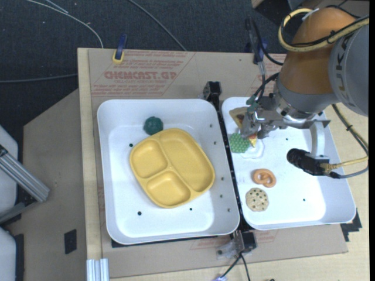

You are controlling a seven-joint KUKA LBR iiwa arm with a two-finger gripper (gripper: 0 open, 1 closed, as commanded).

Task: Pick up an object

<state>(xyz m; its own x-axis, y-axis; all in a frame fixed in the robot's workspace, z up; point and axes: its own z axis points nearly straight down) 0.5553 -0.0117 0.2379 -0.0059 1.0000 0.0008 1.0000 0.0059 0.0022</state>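
1. The gripper is hanging over the left part of the right bin; whether it is apart or together I cannot tell.
2. A green toy is lying just below it, near the bin's left wall.
3. A pretzel and a cookie are sitting further down.
4. A yellow tray and a teal ball are resting in the left bin.

floor: dark carpet | cables | bench: cardboard sheet
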